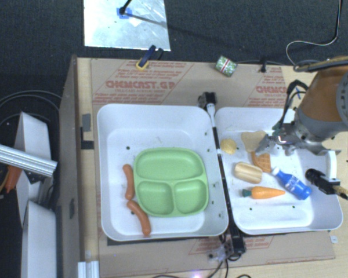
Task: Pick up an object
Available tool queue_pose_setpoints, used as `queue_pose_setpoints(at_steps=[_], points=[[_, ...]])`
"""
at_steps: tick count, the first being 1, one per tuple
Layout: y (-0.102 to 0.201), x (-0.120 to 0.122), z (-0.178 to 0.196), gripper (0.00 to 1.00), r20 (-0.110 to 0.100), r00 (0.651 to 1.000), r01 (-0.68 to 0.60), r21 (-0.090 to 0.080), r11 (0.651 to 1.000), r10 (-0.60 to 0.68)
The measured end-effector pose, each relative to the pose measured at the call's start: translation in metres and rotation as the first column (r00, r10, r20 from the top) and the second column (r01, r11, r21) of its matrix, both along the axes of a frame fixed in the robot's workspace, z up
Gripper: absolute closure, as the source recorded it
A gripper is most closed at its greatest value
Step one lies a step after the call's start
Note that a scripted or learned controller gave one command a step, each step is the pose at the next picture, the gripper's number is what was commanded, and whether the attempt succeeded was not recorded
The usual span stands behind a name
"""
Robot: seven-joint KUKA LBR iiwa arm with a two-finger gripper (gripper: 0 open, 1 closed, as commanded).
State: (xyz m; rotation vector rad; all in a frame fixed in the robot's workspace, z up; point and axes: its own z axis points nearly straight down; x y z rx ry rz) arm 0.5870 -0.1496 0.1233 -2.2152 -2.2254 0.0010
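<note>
The claw hangs low over the right bin, near the cracker-like piece — probably its target. Whether it is open or closed, I cannot tell. Bread roll, carrot and blue bottle lie beside, untouched.

arm: grey casing | orange band (near wrist) | metallic wrist end

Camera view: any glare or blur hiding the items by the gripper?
Camera view: lighting even, slight softness overall; glare on the foil sheet above the bench; carrot, blue bottle and bread roll read clearly; gripper slightly blurred, shading its bin.
</note>
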Motion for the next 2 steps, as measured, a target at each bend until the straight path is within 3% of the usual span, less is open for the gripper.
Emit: queue_pose_setpoints(at_steps=[1, 2], points=[[0.043, -0.003, -0.039, 0.0, 0.002, 1.0, 0.0, 0.0, 1.0, 0.0], [0.042, -0.002, -0.029, 1.0, 0.004, 1.0, 0.0, -0.001, 1.0, 0.0]])
